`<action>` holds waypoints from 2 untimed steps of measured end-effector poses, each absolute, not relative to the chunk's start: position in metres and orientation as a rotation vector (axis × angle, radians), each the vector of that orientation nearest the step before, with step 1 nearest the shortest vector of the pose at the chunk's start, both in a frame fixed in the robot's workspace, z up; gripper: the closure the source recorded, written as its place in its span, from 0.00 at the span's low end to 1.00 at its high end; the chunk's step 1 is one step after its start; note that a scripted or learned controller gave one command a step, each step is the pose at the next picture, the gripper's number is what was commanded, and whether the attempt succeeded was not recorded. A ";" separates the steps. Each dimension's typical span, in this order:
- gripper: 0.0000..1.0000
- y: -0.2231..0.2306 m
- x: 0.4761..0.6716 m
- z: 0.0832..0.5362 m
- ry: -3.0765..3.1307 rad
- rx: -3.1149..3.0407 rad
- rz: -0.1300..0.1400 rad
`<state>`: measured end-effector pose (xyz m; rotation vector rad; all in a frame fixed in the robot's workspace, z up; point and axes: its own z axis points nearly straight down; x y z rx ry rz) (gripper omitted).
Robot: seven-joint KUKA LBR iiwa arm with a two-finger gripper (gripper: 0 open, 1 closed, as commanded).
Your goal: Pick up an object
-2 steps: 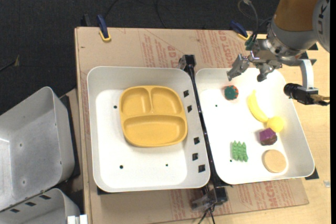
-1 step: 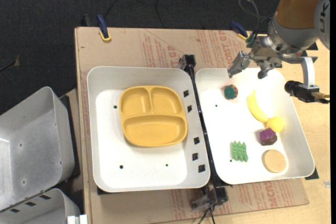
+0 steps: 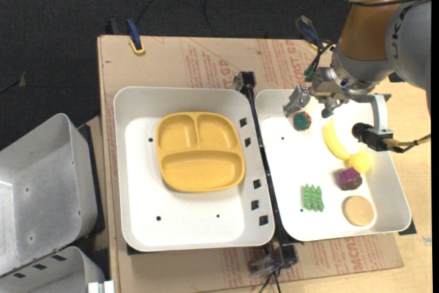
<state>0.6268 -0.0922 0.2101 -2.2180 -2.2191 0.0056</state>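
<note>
Fingers of the gripper [image 3: 313,102] look spread apart, one prong left near the bin rim, one right, nothing between them. Gripper sits over the back corner of the right bin [image 3: 391,168], just above the small green-and-red ball [image 3: 302,121], probably the target since the fingers straddle roughly that spot. Ball lies on the bin floor, not lifted. Other candidates lie loose in the same bin: banana [image 3: 335,141] just right of the ball, yellow lump [image 3: 360,162], purple piece [image 3: 349,178], green block [image 3: 313,197], tan disc [image 3: 359,210]. Left bin [image 3: 137,216] holds only the yellow divided plate [image 3: 201,151], so picking is set from the right bin. Pick not yet done.
</note>
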 end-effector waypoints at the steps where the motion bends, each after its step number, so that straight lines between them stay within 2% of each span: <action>1: 0.00 -0.099 0.629 0.150 -2.217 -2.221 0.005; 2: 0.00 -0.099 0.629 0.096 -2.218 -2.221 0.004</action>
